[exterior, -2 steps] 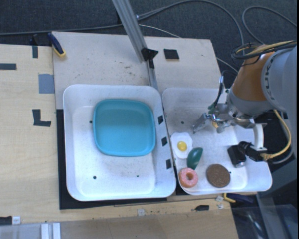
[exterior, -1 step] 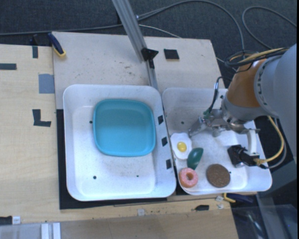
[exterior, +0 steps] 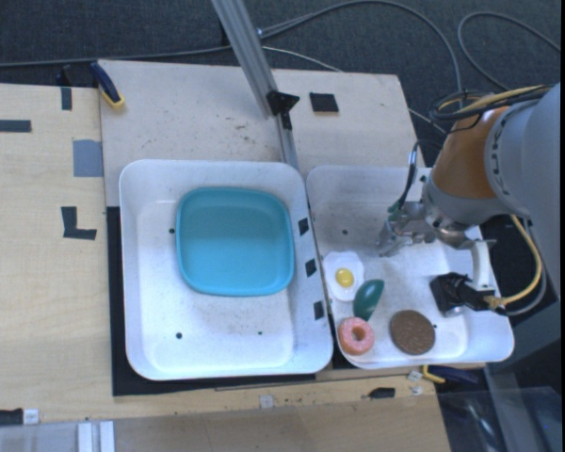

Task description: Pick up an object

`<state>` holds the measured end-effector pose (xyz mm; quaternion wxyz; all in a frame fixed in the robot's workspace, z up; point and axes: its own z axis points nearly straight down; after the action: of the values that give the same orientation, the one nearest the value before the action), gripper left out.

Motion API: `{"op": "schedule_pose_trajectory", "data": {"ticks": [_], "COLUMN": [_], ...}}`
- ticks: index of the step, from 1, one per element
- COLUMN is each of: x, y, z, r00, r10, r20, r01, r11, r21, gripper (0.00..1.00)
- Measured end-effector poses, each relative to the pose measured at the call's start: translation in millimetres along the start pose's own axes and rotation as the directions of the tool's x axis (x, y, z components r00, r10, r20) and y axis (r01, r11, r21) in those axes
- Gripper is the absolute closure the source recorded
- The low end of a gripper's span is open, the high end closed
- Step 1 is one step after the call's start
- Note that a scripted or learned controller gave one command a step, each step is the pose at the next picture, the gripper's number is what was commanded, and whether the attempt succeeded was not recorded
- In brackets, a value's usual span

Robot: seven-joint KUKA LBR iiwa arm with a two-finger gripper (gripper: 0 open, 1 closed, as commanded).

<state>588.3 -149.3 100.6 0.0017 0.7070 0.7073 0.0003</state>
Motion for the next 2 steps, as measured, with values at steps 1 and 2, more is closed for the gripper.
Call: {"op": "schedule_pose_trajectory", "data": {"ticks": [1, 2], "x": [-0.9, -9.6], "y": [0.4, 5.6], "z": [-62.6, -118.9], "r00": [1.000, 1.000], "r10": [0.000, 0.000], "r20": [-0.001, -0.001], "r01": [0.000, 0.000], "r11": [1.000, 1.000], "r21": [-0.002, -0.002], "gripper": [1.00, 1.00]}}
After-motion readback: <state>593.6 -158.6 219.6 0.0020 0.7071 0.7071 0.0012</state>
